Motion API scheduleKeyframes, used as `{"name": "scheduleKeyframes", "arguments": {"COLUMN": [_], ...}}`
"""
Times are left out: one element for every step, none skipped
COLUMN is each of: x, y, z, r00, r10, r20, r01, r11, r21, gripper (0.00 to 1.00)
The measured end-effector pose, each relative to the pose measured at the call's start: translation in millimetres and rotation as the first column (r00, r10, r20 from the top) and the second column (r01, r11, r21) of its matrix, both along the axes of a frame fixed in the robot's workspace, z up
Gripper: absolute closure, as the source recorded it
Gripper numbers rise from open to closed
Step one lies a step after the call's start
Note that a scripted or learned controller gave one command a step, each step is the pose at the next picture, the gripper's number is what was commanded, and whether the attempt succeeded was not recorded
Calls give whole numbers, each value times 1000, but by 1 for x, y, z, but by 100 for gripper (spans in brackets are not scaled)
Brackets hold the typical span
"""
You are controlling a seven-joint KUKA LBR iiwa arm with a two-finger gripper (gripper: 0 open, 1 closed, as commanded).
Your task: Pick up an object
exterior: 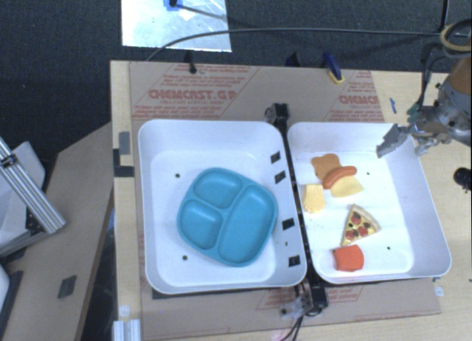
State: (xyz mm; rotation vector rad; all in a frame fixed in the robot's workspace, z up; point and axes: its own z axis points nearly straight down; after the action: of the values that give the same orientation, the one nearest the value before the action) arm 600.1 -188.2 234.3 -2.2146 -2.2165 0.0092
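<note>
While the small toy foods, a red-orange sausage [340, 176] on yellow pieces, a pizza slice [359, 224] and an orange-red block [349, 258], lie untouched in the right white bin [428, 218], the gripper [402, 139] hangs spread and empty above its far rim, so the approach is in hand and next it must descend over one piece.

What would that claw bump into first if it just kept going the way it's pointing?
Probably the bare floor of the right bin. The gripper slants down and leftward above the bin's upper right part; the toy hot dog lies further along, though depth is unclear.
</note>
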Motion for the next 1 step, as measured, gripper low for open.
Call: {"name": "scheduleKeyframes", "arguments": {"x": [3], "y": [1], "z": [7], "r00": [1000], "r10": [3], "r20": [12], "r01": [-3], "r11": [1000], "r21": [-2], "gripper": [0]}}
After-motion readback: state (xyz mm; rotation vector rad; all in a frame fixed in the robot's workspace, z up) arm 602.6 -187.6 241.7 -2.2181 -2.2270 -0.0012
